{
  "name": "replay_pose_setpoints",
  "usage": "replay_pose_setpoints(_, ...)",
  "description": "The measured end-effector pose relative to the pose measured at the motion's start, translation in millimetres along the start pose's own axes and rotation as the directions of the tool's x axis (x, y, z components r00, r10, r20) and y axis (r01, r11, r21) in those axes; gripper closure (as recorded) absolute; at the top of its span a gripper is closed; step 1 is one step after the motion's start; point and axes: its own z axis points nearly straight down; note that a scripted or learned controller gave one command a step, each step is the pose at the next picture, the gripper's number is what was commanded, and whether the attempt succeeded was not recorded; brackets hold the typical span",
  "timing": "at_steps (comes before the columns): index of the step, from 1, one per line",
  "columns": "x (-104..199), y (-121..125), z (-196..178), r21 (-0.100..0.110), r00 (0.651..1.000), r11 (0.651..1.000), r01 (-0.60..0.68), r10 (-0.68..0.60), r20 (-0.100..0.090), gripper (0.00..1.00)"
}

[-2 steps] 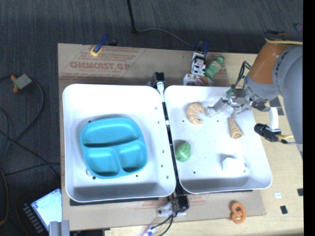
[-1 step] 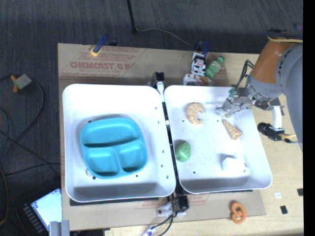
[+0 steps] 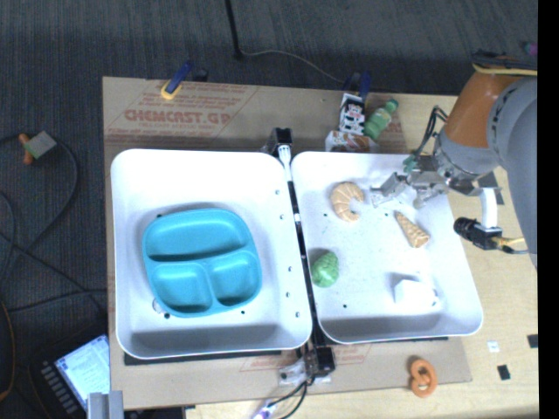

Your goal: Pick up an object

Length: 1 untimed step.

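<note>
Over the right white bin (image 3: 454,321) your metal two-finger gripper (image 3: 403,187) hung spread and empty between the tan croissant-shaped toy (image 3: 348,201) and the orange cone (image 3: 412,229), likely choosing a target.

Both bins (image 3: 203,166) are white; the left one carries a bright blue divided tray (image 3: 202,260). The right one carries a tan croissant (image 3: 347,200), an orange-tan cone (image 3: 411,229), a green ball (image 3: 325,268) and a white block (image 3: 414,290), perhaps faintly grey. The tabletop (image 3: 262,116) is light brown with reddish lettering.
</note>
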Motion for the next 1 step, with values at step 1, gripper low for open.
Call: replay_pose_setpoints(1, 11.9, -61.7, 12.4, -0.012, 1.0, 1.0, -0.003, 0.003, 0.007, 0.0)
